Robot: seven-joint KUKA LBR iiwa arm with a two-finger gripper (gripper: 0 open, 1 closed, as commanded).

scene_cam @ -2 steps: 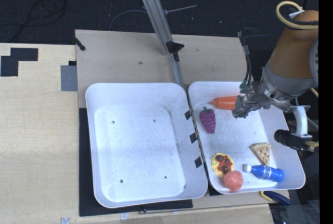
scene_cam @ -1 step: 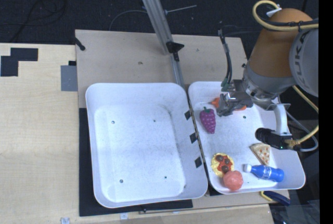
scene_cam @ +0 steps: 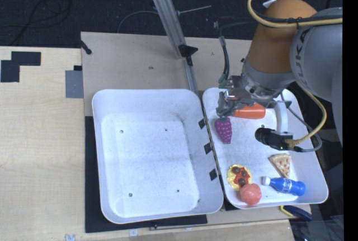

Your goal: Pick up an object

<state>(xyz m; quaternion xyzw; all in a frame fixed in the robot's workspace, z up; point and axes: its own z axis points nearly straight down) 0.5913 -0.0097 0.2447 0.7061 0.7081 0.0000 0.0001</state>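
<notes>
My gripper [scene_cam: 225, 107] hangs over the left part of the right bin [scene_cam: 313, 189]. A purple bunch of grapes [scene_cam: 224, 130] lies directly under it, its stem end touching the gripper's tip. An orange carrot [scene_cam: 250, 112] lies just right of the gripper, partly under the wrist. Toward the front of this bin are a pizza slice [scene_cam: 281, 165], a blue bottle [scene_cam: 285, 185], a pink-red ball [scene_cam: 250, 194] and a yellow and red toy [scene_cam: 239, 174].
The left bin [scene_cam: 112, 105] sits beside the right one, with black clips [scene_cam: 207, 147] along the shared edge. A slanted metal rail [scene_cam: 170, 22] rises behind the bins. A black cable connector [scene_cam: 271, 137] hangs from the arm over the right bin.
</notes>
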